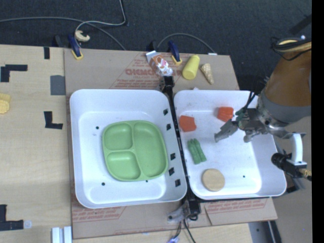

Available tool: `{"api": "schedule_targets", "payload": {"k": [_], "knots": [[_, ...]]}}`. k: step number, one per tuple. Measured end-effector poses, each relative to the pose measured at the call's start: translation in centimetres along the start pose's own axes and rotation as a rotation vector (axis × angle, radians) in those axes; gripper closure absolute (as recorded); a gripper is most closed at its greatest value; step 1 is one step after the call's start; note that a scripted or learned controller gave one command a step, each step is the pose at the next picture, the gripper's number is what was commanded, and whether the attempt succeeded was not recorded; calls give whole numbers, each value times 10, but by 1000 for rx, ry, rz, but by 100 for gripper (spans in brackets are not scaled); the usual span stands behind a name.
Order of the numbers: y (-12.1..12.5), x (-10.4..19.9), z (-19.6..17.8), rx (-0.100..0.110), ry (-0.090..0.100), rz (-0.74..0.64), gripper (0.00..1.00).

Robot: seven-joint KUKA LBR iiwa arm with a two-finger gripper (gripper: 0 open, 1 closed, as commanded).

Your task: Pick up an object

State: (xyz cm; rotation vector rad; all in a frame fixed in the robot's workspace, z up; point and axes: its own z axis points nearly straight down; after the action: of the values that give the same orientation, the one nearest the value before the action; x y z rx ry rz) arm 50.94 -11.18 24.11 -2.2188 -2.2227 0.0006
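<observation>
Tool (234, 131) over right bin (253, 186), fingers spread, gripping nothing.
Arm bulk hides the bin's right wall and part of its floor — wrist detail blurry, hard to make out. Orange block (225, 113) sits just beside the upper finger; whether they touch I cannot tell. Red block (187, 123) near the divider, ribbed green piece (196, 151) below it, flat tan disc (213, 179) toward the front edge — all apart from the tool. Left bin (86, 110) carries a green three-compartment plate (134, 150), smooth plastic. Behind the bins on the cardboard-covered table (101, 70): yellow cylinder (191, 67), tan cone (207, 73), small printed packet (159, 62).
</observation>
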Motion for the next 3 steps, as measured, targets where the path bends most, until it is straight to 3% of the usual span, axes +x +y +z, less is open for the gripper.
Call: {"api": "schedule_targets", "payload": {"k": [1,2,3], "knots": [[-25,18,155,-1,2,0,0],[70,-40,48,-2,-2,1,0],[121,-98,105,2,-1,1,0]]}}
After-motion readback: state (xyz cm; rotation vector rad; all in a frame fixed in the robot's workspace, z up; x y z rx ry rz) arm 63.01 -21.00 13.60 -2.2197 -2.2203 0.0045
